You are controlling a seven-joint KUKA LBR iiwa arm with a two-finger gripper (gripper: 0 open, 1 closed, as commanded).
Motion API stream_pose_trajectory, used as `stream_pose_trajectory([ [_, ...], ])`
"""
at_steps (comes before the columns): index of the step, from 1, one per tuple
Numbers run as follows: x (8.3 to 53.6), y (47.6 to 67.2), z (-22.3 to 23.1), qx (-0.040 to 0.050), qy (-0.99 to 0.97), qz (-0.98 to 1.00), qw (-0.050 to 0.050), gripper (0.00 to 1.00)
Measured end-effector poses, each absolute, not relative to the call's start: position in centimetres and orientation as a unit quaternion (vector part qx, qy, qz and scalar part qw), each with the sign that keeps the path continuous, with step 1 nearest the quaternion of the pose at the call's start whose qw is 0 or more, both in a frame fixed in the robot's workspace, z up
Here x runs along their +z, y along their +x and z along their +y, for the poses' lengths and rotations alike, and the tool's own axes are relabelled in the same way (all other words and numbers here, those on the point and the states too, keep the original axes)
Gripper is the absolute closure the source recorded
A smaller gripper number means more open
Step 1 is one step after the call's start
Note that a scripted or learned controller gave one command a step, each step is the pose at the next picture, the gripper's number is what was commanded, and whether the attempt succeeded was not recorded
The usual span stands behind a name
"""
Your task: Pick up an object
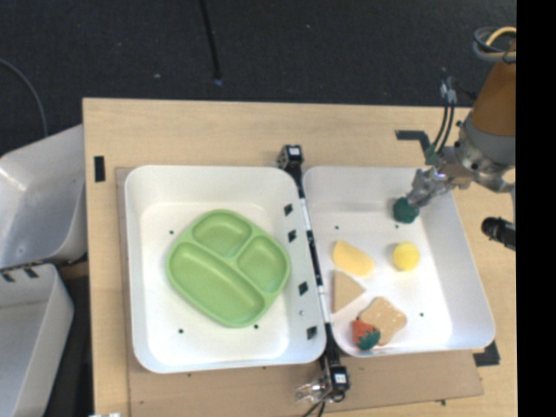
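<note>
Gripper point(415, 196) at two o'clock in right bin point(460, 259), touching dark green ball point(405, 211); grip state impossible to tell.

Two shallow white bins: left point(143, 337), right point(452, 320). One green divided plastic plate point(228, 268); one dark green round object point(405, 210); two yellow pieces point(353, 257) point(406, 256). One tan wedge point(345, 291), one toast-like slice point(385, 317), one red-and-green strawberry-like piece point(366, 333).
</note>
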State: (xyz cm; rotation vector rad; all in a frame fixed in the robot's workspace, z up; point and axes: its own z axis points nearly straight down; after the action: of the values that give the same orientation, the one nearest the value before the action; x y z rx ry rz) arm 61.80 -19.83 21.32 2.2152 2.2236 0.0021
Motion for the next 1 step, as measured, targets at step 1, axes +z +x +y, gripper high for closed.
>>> stream_pose_trajectory([
  [1,21.38,62.79,-14.87,0.0004,0.705,0.709,0.000,1.00],
])
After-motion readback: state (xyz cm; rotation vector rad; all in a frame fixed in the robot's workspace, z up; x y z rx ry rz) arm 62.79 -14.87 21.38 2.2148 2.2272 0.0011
